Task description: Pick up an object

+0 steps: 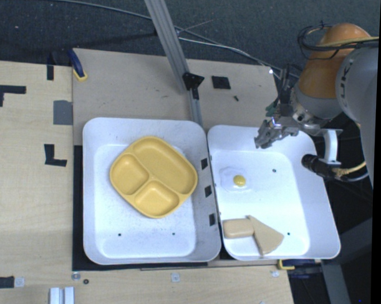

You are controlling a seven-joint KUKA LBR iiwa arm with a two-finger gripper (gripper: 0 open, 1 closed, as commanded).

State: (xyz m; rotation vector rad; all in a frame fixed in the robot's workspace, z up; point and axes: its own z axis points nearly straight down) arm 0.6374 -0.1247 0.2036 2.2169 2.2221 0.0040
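Note:
My gripper (264, 141) hangs over the far edge of the right bin (313, 208), near its back wall, with nothing visible between its fingers. Below it in the same bin lies a small fried-egg toy (238, 180), white with a yellow centre. At the bin's near edge rest a tan bread-like block (238, 228) and a tan wedge (267, 237), touching each other. A yellow three-compartment plate (153, 175) lies in the left bin (100, 232), well away from the gripper.
A grey metal pole (175, 51) rises from behind the bins, ending at a black clamp (193, 81). Cables run along the arm on the right. The wooden bench (27, 174) carries black tape marks on the left.

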